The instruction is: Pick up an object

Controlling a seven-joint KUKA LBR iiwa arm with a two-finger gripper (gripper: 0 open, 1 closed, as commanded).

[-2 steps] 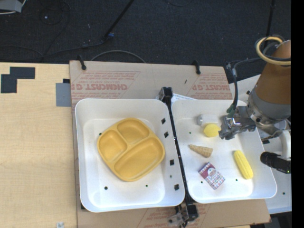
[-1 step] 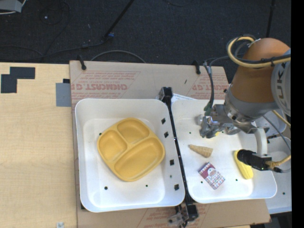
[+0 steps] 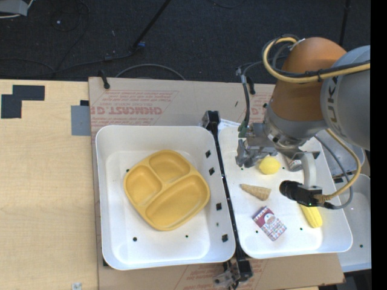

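End effector (image 3: 266, 156) sits low in the right bin (image 3: 338, 234), right beside the yellow ball (image 3: 269, 165); can't tell its state. Ball looks light, smooth, rolly, so I'd pinch across its middle.

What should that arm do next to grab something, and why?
Probably lower the gripper a little onto the yellow ball. It hangs over the right bin beside the ball, closer to it than to the cone, the red card or the corn.
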